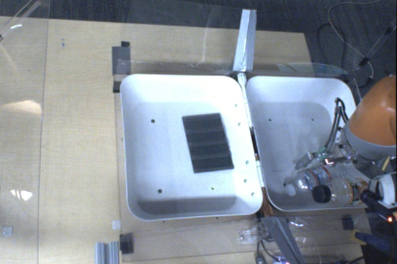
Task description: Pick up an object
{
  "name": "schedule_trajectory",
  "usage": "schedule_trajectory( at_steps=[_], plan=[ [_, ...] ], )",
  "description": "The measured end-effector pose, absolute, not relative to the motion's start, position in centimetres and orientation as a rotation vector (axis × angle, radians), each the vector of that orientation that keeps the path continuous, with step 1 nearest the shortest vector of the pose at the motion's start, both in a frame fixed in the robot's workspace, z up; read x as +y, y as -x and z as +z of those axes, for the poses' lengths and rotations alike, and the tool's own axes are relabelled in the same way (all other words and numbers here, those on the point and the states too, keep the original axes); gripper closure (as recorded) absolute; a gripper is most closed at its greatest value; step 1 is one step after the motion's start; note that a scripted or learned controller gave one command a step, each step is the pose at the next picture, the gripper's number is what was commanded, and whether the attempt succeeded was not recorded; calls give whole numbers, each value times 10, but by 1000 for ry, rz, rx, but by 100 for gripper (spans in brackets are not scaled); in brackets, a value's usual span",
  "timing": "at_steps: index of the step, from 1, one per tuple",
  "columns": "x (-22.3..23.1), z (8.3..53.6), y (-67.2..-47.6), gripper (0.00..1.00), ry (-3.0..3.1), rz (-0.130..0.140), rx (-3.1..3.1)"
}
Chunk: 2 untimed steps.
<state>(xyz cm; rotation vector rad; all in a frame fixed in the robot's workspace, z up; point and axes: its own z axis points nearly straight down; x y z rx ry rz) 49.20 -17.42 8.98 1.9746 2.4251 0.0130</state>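
Arm (372, 120) reaches into the right bin (279, 95), gripper (322, 160) low near its front right corner, just above a clear plastic bottle (322, 185) w/ black cap lying there. Can't tell how far the fingers are spread or if they grip anything. Dark ridged pad (208, 142) lies mid left bin (142, 132).

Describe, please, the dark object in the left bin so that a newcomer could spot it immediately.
Start at the two white bins side by side and take the left bin, the one away from the arm. Near its middle lies a dark ribbed rectangular pad, flat and turned slightly askew. It is the one dark thing on that white floor, unlike the clear plastic bottle in the right bin.
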Motion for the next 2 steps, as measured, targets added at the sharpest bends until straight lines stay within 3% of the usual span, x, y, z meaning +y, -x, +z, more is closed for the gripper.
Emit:
schedule_trajectory(
  at_steps=[1, 2],
  plan=[
    [-173, 102, -496, 100, -1967, 23, 2421],
    [-173, 102, -496, 0, -1967, 22, 2422]
  ],
)
